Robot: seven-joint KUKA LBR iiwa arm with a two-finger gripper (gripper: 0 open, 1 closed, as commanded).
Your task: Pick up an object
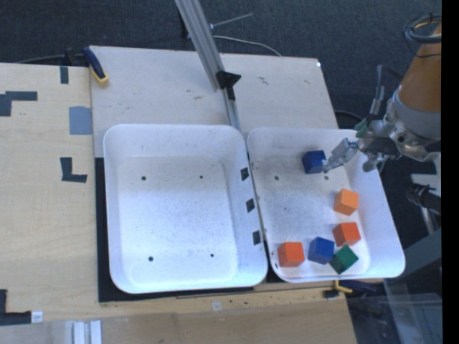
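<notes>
Overhead | wooden bench (43,192) | two white bins (179,138) | dark carpet (86,9)

Two shallow white bins sit side by side — the left bin (122,192) and the right bin (287,192). In the right one, a blue cube (313,161) lies near the top, with the gripper (337,158) just beside it on its right. Lower down are an orange cube (346,201) and a row — orange-red cube (290,254), second blue cube (320,249), green cube (345,259) and another orange-red cube (347,232) above it.
</notes>
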